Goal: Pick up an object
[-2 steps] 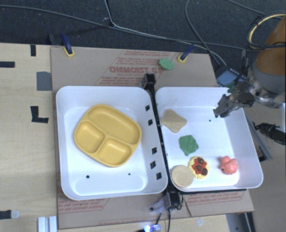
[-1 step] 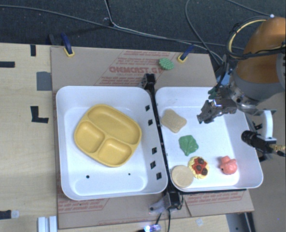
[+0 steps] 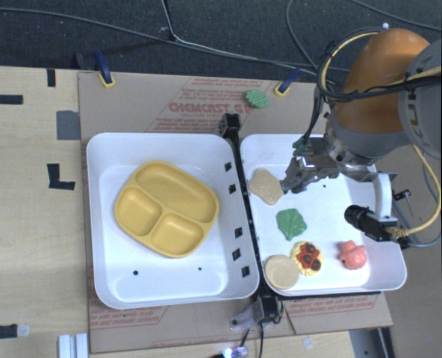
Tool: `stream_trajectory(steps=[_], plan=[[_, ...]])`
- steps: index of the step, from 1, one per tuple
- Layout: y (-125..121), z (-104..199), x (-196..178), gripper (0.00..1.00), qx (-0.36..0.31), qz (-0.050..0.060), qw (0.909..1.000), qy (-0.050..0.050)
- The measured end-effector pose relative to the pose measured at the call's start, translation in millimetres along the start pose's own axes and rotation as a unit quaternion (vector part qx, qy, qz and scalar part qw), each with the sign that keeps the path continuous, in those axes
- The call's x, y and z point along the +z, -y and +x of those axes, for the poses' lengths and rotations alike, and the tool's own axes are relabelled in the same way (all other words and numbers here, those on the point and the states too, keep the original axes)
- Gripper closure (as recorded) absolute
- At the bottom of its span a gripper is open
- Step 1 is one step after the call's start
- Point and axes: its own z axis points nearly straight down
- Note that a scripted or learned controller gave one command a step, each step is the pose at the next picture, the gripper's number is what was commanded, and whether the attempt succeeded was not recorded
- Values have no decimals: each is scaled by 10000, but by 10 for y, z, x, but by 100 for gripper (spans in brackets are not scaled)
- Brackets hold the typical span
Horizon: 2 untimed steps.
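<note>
Tan flat piece [image 3: 266, 187] lying in the right bin [image 3: 389, 278], near the divider, with the claw [image 3: 294, 181] just beside it; whether the claw is parted or closed cannot be told. Risk: a thin, flat target may slip free. Count: five food toys in this bin, one yellow tray [image 3: 166, 208] in the left bin [image 3: 105, 274].

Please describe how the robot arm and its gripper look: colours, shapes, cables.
The arm is grey and rounded, with a large orange band. Yellow and black cables loop around it. The gripper is small, dark and metallic, on a silver wrist section.
</note>
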Motion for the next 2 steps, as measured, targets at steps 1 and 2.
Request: stream_trajectory(steps=[1,2], plan=[[147,489,230,100,2,13,10000,-2],[263,1018,210,100,-9,4,10000,-2]])
